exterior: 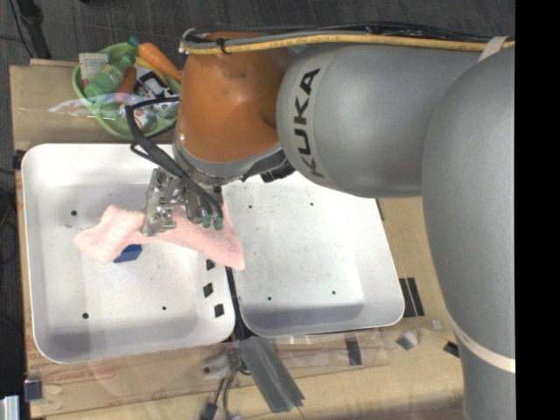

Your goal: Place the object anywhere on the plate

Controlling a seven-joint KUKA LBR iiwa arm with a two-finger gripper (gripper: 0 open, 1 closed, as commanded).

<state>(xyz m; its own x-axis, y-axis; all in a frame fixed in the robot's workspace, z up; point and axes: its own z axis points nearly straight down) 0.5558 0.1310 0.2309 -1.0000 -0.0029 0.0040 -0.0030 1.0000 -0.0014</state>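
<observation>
A pink cloth point(108, 233) lies crumpled across the middle of the left white bin point(52, 322), its right end draped over the divide at the right bin. A small blue block point(128, 254) rests against the cloth's front edge. My gripper point(182, 226) hangs from the orange wrist right over the cloth, open, with its tips down at the cloth's top edge and a fold of pink beneath them. The blue block sits left of and below the gripper, apart from it.
The right white bin point(306, 269) is partly covered by the grey arm. A green bowl point(112, 116) with an orange carrot-like item and packets stands beyond the left bin's far edge. Black tape marks and a cable lie on the bench in front.
</observation>
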